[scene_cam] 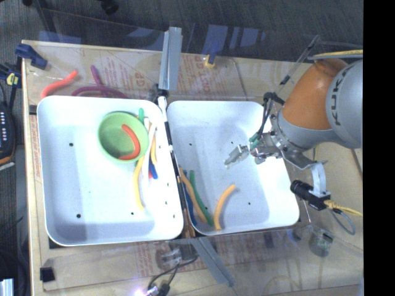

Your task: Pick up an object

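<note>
My gripper (pixel 234 155) hangs over the middle of the right bin (pixel 210 113), reaching in from the right. Its fingers stand open and nothing shows between them. Below it, an orange curved stick (pixel 223 200) lies on the bin floor. Yellow, green and blue sticks (pixel 194 199) are bunched along the lower left wall of that bin. In the left bin (pixel 74 184) a green bowl (pixel 117 137) holds a red curved piece (pixel 131 142). Yellow, green and blue sticks (pixel 147 162) lie just right of the bowl.
A metal divider bar (pixel 170 57) rises between the bins at the back. An orange strip (pixel 58 84) and a purple loop (pixel 99 91) lie on the bench behind the left bin. Cables and a black fitting (pixel 308 193) hang beside the right bin's right edge.
</note>
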